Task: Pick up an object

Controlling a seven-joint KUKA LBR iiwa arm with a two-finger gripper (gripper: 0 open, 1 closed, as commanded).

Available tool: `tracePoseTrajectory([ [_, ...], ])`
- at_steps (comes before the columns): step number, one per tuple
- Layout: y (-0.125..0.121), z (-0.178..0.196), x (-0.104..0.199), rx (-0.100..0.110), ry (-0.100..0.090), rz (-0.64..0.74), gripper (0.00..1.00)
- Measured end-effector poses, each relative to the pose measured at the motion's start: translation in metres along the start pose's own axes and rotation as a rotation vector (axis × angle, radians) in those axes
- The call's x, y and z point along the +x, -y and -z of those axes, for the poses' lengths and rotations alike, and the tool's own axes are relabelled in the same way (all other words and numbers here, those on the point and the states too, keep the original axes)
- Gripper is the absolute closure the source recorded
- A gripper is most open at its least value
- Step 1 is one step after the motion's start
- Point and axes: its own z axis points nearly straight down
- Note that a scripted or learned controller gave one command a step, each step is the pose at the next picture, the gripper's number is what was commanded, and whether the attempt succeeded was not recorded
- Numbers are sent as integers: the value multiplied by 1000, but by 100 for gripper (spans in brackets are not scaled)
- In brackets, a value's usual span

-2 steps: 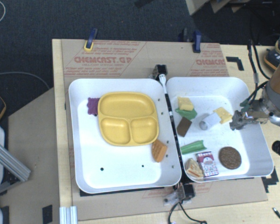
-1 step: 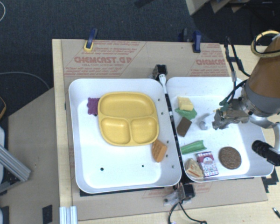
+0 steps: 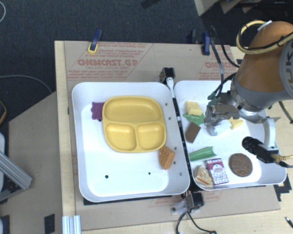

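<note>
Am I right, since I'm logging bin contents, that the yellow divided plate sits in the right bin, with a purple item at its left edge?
Not quite. The camera view shows the yellow divided plate in the left bin, not the right one. The purple item does lie at its left edge.

Cardboard-topped bench (image 3: pixel 136 57) (blue clamps (image 3: pixel 94 41))

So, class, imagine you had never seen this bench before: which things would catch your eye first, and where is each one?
Probably the big yellow three-compartment plastic plate, filling the middle of the left white bin. Next, the grey arm with its orange band reaching in from the right, its tool low over the right white bin, among small food toys such as the round brown cookie.
</note>
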Motion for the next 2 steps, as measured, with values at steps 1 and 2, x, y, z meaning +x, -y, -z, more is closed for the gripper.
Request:
tracePoseTrajectory([
  [1, -3, -16, 28, 8, 0, -5, 100],
  [2, -8, -11, 26, 2, 2, -7, 100],
])
